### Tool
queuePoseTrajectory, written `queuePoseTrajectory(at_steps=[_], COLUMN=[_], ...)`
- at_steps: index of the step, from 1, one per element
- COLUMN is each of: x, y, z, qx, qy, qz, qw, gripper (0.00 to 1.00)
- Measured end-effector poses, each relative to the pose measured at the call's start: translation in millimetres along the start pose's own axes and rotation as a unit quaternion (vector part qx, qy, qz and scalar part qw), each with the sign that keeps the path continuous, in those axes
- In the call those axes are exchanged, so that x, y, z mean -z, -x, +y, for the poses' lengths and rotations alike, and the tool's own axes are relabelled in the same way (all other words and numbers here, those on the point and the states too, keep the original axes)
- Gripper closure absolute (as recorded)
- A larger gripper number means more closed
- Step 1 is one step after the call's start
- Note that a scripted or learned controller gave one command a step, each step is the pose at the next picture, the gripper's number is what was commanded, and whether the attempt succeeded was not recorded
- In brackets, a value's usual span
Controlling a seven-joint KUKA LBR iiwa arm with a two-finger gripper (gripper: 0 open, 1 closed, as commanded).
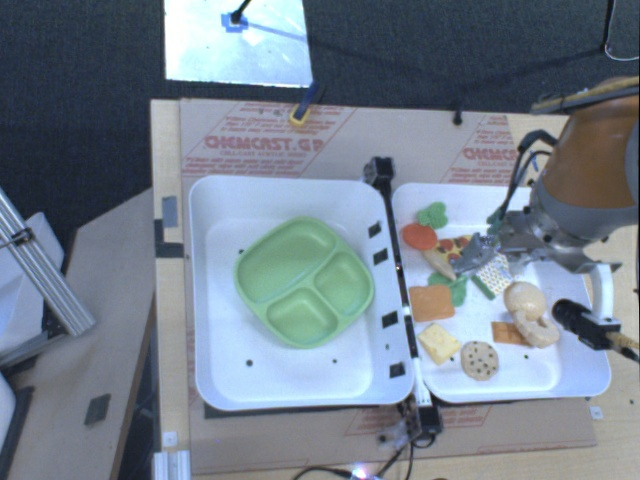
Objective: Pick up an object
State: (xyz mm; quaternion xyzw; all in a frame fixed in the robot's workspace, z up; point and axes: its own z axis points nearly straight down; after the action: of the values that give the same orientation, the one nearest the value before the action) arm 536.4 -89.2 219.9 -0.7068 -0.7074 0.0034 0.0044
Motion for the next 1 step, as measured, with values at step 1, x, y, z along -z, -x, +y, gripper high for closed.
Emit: queuePoseTrajectory(at_steps=[1], x=[6.0], y=[-0.1], z=[2.5], qx=[0.001], qy=[0.006], qz=[-0.001], qw=[1.0000], gripper=[0.00])
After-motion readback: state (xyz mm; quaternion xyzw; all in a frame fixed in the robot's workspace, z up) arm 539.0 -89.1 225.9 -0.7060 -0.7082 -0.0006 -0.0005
